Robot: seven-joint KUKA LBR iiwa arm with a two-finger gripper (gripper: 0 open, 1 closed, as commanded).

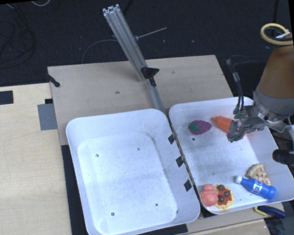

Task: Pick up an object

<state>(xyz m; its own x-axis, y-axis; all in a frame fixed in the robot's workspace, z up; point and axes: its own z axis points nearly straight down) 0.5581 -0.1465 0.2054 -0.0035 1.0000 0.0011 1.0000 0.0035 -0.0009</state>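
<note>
Two shallow white bins are set side by side on the surface (195, 76), with the left bin (123, 173) beside the right bin (223, 155). In the right bin, a purple and green toy (200, 127) is seen near the far edge, and just to its right an orange carrot-shaped piece (222, 123) is laid with its long axis running from upper left to lower right, its lower end hidden behind the tool (236, 132). The tool is positioned over the right bin's far right part, at the carrot's near end; whether its fingers are spread or pressed together cannot be told, as they are dark and small. Along the near edge are found a red and yellow toy food cluster (216, 195), a blue bottle (257, 187) lying with its white cap pointing upper left, and a waffle-like piece (258, 172) just behind it. A metal rail (130, 44) is slanted across the far surface.
</note>
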